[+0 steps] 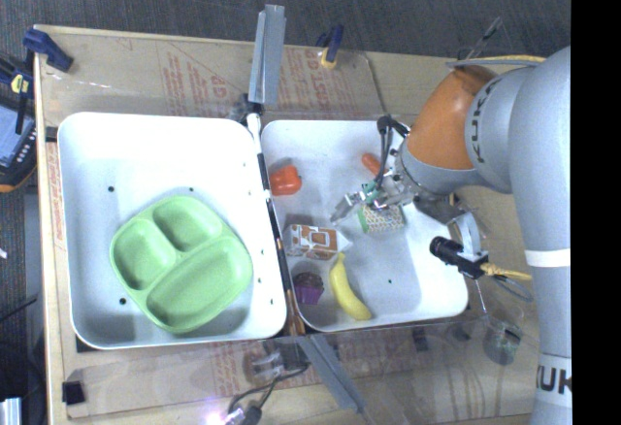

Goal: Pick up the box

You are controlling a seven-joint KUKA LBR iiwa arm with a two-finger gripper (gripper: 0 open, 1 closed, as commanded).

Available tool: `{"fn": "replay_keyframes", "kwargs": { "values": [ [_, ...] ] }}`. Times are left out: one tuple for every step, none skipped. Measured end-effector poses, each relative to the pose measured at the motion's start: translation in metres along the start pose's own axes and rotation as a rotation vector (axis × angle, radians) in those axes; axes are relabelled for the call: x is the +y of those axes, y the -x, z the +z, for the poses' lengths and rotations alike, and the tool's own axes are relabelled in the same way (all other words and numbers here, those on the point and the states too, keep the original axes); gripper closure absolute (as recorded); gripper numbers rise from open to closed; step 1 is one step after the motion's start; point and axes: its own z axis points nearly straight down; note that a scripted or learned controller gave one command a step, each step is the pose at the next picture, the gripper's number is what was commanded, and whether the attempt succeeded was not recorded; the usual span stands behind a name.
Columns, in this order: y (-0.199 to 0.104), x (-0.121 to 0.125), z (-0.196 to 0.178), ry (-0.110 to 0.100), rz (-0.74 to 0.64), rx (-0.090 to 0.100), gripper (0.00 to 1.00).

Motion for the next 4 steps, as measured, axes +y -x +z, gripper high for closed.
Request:
{"fn": "replay_keyframes", "kwargs": {
  "values": [
    [0.002, 0.001, -0.012, 0.002, -0.003, -0.005, 1.0],
    [0.002, 0.001, -0.012, 0.002, -0.004, -0.005, 0.0],
    [0.0, -0.002, -0.001, 0.0, -0.038, 0.001, 0.0],
    [0.001, 0.0, -0.013, 0.004, -0.041, -0.003, 1.0]
  ]
}}
